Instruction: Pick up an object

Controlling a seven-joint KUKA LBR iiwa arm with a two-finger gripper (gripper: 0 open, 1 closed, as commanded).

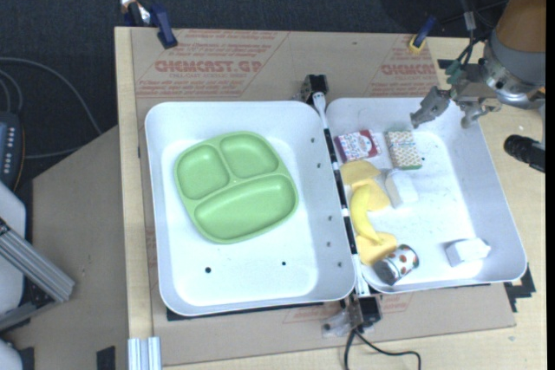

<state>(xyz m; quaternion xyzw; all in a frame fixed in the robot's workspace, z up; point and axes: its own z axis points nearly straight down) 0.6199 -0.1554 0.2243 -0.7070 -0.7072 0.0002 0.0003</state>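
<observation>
Two spread fingers of the end effector (pixel 447 108) are seen just beside a speckled pink-green sponge (pixel 404 150), nothing pinched.

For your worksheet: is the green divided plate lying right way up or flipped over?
Right way up: the green divided plate shows three hollow compartments facing the camera, flat in the left bin.

Red print on the brown cardboard sheet (pixel 260 56) under the bins reads roughly "CHEMCAST", upside down, left of the far edge; similar red lettering repeats at right, too blurred to read.
</observation>
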